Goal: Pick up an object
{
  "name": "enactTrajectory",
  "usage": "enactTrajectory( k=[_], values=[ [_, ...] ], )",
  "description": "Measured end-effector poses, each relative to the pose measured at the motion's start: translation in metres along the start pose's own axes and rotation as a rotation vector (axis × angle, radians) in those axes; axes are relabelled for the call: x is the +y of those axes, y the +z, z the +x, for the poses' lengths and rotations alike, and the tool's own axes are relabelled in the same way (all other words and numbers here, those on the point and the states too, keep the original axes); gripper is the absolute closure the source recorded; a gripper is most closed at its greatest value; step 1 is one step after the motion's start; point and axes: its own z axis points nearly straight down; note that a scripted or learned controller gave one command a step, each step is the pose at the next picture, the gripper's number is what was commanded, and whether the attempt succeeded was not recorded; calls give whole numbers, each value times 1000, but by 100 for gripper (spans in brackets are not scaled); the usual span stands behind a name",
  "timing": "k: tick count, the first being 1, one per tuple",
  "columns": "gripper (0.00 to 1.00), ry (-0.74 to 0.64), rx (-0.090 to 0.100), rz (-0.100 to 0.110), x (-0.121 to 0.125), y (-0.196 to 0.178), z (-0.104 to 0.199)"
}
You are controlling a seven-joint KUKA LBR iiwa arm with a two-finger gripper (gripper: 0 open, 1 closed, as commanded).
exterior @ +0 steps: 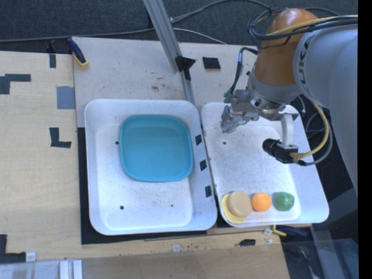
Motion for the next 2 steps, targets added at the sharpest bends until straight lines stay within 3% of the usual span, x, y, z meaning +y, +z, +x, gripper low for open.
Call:
enactTrajectory(
  k=[2],
  values=[
    [100,2,-1,2,-14,17,99]
  ],
)
